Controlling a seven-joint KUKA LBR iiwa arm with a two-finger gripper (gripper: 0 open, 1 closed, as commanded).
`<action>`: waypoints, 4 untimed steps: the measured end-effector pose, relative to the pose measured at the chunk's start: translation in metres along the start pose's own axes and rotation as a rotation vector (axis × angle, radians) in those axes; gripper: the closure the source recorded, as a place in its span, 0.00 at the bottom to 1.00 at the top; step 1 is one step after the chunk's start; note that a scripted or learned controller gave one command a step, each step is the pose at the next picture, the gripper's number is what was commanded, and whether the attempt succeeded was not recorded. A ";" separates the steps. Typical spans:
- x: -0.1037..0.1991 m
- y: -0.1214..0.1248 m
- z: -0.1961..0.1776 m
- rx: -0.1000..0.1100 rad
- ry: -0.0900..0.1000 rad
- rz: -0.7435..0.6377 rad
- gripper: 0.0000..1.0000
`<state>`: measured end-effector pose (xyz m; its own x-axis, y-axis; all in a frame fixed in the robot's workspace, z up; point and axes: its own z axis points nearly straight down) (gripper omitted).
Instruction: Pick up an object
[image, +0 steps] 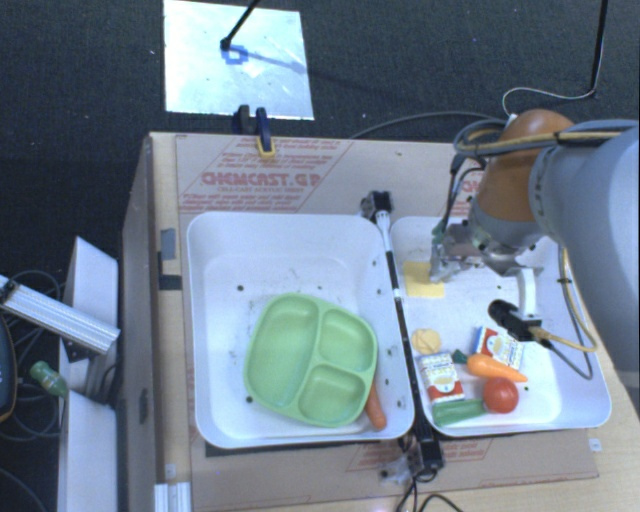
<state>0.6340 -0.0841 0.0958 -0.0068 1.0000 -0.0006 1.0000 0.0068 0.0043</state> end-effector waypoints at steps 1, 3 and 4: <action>0.000 0.000 0.000 0.000 0.000 0.000 0.00; -0.015 -0.041 0.011 0.004 0.001 0.005 0.00; -0.002 0.035 0.011 0.001 0.000 0.002 0.00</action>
<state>0.6694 -0.0856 0.0853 -0.0047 1.0000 -0.0004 1.0000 0.0047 0.0037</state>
